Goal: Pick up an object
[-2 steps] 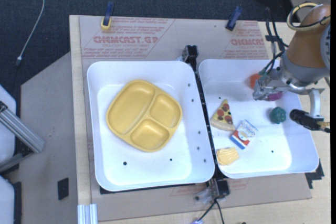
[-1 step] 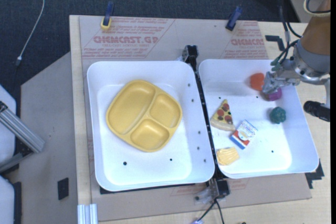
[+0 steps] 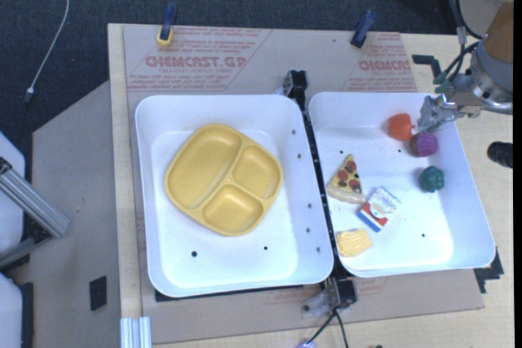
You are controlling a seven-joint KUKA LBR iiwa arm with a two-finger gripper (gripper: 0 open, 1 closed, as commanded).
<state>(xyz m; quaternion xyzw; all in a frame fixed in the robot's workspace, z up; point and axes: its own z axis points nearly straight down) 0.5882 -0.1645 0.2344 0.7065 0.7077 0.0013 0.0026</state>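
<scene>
Camera view: jaws beside purple ball.

The bench is covered by a brown sheet printed with red lettering, held at the far edge by a yellow-tipped clamp and a blue clamp. Two shallow white bins rest directly on it, side by side and touching along a dark seam: the left bin and the right bin. A black clip sits at the far end of the seam.
</scene>
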